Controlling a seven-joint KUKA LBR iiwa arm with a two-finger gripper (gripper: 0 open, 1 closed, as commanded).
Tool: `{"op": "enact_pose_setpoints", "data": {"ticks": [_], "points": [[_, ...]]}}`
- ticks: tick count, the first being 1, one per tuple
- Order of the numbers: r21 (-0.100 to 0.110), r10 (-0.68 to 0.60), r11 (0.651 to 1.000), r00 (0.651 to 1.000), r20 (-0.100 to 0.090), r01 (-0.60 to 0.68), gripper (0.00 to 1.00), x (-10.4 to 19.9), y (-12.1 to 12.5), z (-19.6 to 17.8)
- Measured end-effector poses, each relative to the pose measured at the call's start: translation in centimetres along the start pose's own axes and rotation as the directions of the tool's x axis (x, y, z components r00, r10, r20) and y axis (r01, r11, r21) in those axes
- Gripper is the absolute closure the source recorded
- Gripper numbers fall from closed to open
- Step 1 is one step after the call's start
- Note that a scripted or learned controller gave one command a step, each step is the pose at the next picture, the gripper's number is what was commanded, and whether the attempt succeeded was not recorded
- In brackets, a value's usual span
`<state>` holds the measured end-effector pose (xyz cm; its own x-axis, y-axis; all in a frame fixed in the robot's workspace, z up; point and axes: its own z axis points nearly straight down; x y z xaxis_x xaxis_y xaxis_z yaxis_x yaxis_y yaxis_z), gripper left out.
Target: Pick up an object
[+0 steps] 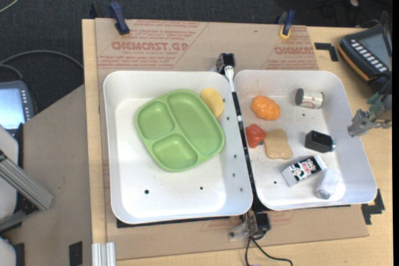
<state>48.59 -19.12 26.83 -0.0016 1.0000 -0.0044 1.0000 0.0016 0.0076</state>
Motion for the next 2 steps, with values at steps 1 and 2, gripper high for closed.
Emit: {"op": "enact_pose_setpoints", "data": {"ticks": [1, 2], "points": [[-0.002, 0.000, 1.000, 1.000, 0.001, 0.000, 1.00, 0.0, 0.1, -1.0], [-0.005, 0.000, 1.000, 1.000, 0.003, 0.000, 1.00, 0.0, 0.2, -2.0]]}}
